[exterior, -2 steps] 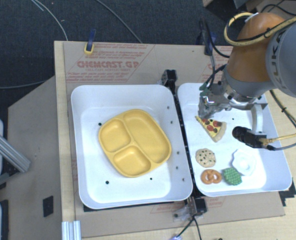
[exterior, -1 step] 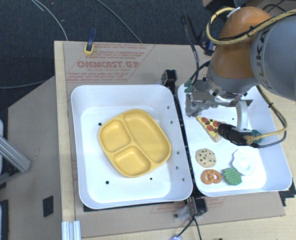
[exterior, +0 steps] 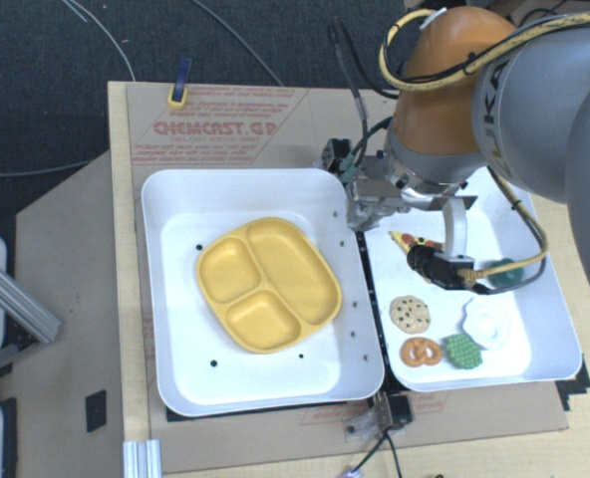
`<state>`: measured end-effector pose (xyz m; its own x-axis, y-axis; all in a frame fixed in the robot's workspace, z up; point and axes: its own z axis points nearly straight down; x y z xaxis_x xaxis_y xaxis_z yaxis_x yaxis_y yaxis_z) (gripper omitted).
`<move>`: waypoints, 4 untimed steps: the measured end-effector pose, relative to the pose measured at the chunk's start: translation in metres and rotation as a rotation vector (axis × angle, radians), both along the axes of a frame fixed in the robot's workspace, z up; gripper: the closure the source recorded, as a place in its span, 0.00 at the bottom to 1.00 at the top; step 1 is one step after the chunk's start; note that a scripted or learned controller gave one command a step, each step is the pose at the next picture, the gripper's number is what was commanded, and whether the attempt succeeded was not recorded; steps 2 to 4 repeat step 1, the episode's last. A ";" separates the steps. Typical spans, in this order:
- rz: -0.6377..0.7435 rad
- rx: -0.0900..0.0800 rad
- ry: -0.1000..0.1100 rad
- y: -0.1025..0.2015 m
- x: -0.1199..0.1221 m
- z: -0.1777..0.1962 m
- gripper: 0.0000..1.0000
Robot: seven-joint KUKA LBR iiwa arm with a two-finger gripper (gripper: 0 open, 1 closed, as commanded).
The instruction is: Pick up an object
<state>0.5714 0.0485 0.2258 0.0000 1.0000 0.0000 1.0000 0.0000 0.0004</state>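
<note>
The right bin [exterior: 564,342] holds five loose things that can be counted. There is one chocolate-chip cookie [exterior: 410,314] near its left wall and one pretzel [exterior: 421,352] just nearer than the cookie. One green piece [exterior: 462,351] lies beside the pretzel on the right, and one white piece [exterior: 486,325] touches the green one on its far side. One small red-and-yellow piece [exterior: 406,239] lies farther back. The gripper [exterior: 373,212] hangs over the far end of the strip where the two bins meet, apart from all five. Whether it is apart or together cannot be told from this angle, and nothing shows in its grasp. The grey arm [exterior: 554,98] reaches in from the far right. The left bin [exterior: 160,297] holds one yellow plate [exterior: 267,284] with three compartments, lying flat in the middle. Both bins sit on one brown sheet [exterior: 225,132], printed in red with "CHEMCAST G.P"; the smaller lines around it are too small to read. One blue-and-yellow clip [exterior: 179,83] grips its far edge.
</note>
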 end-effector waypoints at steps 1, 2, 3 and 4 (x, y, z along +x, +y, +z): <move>0.000 0.000 0.000 0.000 0.000 0.000 0.00; 0.000 0.000 0.000 0.000 0.000 0.000 0.00; 0.000 0.000 0.000 0.000 0.000 0.000 0.00; 0.000 0.000 0.000 0.000 0.000 0.000 0.00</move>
